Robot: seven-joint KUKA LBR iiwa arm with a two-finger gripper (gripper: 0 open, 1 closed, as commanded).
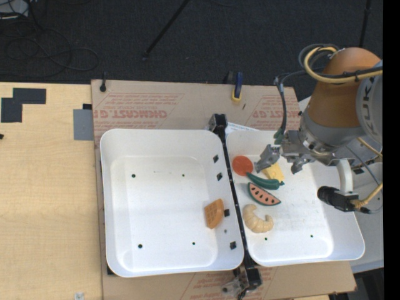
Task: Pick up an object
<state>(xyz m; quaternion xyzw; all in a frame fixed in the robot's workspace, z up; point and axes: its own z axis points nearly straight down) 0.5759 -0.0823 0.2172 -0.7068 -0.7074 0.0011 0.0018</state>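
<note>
1. Hanging low over the right bin (pixel 325 245), near its far edge, the gripper (pixel 273 158) sits right above a yellow piece (pixel 275 174), which looks like the thing chosen for the pick.
2. Whether the fingers are spread or closed I cannot tell (they blur into the yellow piece from this slant), so no hold can be claimed.
3. Toys crowd the right bin's left side, beside the divider: an orange-red round piece (pixel 242 164) near the far edge, a green pod (pixel 264 181) touching the yellow piece, a watermelon slice (pixel 264 195) just nearer, and a pale croissant (pixel 257 219) nearest the front.
4. This crowding probably explains the top-down approach; neighbours could be nudged.
5. A tan bread piece (pixel 214 213) lies alone in the left bin (pixel 119 230), close to its right wall.
</note>
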